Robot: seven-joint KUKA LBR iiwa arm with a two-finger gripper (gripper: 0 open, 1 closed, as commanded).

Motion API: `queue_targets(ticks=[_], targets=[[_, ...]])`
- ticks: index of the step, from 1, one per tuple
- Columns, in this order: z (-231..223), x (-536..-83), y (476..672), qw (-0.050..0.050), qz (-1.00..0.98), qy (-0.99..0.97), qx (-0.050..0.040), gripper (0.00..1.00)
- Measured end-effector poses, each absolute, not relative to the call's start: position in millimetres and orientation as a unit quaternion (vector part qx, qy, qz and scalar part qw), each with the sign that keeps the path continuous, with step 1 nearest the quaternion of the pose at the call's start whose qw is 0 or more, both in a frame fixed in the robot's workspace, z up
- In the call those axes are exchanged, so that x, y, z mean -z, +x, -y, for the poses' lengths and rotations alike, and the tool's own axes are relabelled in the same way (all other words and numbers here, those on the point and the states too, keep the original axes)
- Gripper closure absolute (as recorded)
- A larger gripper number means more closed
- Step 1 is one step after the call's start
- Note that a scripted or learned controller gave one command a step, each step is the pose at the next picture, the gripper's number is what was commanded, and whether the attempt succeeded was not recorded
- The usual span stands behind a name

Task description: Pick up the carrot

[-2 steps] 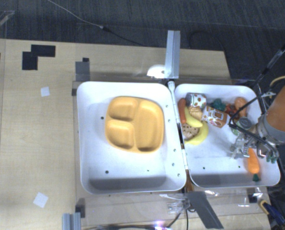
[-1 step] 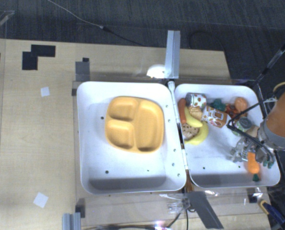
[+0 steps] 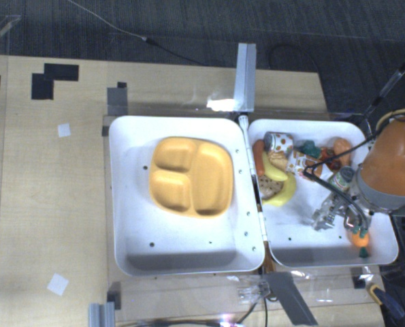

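Carrot (image 3: 359,238) at right bin's (image 3: 284,249) front, pincer (image 3: 333,216) lowered beside

Small orange carrot (image 3: 359,240) with green top, lying near the right bin's front right corner

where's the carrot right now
The carrot lies in the right bin's near right corner, just right of the gripper, well apart from the banana.

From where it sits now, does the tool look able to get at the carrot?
Probably yes. The carrot lies by itself near the right bin's front right corner, with nothing on top of it, and the tool hovers just to its left. The bin wall nearby may crowd the approach.
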State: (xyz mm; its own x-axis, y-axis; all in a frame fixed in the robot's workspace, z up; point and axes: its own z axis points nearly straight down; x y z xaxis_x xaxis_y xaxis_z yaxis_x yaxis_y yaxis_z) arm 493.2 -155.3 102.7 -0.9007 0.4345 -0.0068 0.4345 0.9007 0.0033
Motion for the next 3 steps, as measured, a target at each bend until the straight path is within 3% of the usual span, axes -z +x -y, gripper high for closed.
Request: queue_targets(ticks=[1, 2, 3], targets=[[184.0, -154.6, 489.9, 0.006, -0.967, 0.256, 0.0003, 1.00], [181.0, -90.3, 501.9, 0.007, -0.980, 0.198, 0.0003, 1.00], [124.3, -91.8, 492.3, 0.009, -0.995, 0.098, 0.0007, 1.00]])
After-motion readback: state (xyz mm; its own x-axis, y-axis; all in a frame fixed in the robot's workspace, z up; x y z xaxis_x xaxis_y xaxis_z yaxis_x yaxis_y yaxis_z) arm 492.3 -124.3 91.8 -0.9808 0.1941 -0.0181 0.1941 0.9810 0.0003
